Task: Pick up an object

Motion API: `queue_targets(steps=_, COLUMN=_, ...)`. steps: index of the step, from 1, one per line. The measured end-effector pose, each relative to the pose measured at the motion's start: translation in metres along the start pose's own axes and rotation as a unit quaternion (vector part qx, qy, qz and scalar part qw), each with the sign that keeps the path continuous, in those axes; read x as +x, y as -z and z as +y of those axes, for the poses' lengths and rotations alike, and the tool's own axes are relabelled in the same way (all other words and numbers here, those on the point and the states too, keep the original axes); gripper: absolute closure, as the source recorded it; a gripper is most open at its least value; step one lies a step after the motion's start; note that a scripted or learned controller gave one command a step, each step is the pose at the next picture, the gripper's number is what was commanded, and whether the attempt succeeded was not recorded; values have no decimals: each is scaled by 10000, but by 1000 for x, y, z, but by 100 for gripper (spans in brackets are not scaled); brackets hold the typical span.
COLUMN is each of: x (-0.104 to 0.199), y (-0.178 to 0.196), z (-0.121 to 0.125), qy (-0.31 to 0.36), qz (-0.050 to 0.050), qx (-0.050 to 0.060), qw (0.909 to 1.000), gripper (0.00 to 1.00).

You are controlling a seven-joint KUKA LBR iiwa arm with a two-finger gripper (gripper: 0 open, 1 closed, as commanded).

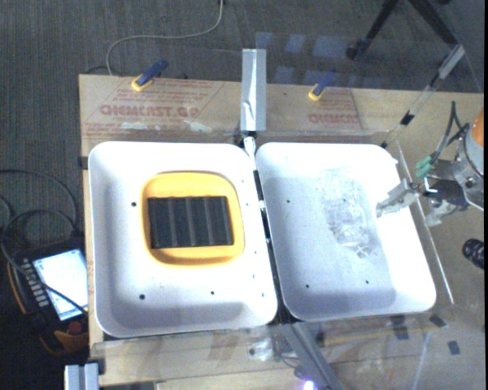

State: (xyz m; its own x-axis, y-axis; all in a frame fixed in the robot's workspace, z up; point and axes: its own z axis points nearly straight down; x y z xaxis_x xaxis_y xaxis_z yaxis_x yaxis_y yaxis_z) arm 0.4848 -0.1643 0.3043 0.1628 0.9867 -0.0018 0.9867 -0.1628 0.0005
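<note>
A yellow tray-like object [195,220] with a black ribbed insert lies flat in the middle of the left bin [114,299]. In the right bin [407,295], a crumpled clear plastic piece [348,214] rests near the centre, hard to make out against the white floor. My gripper [400,197] hangs over the right bin's right edge, just right of the clear plastic and apart from it. I see nothing held in it.
A metal divider post [253,92] stands behind the seam between the bins. Two yellow-and-blue clamps [149,75] [322,85] sit on the board at the back. A clear panel edges the right bin. Cables and a handheld screen [53,279] lie on the floor at left.
</note>
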Motion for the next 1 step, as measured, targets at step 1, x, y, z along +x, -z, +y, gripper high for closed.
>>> queue_targets(steps=1, x=9, y=-126, z=-3, qy=-30, qz=17, qx=23, qw=10000, gripper=0)
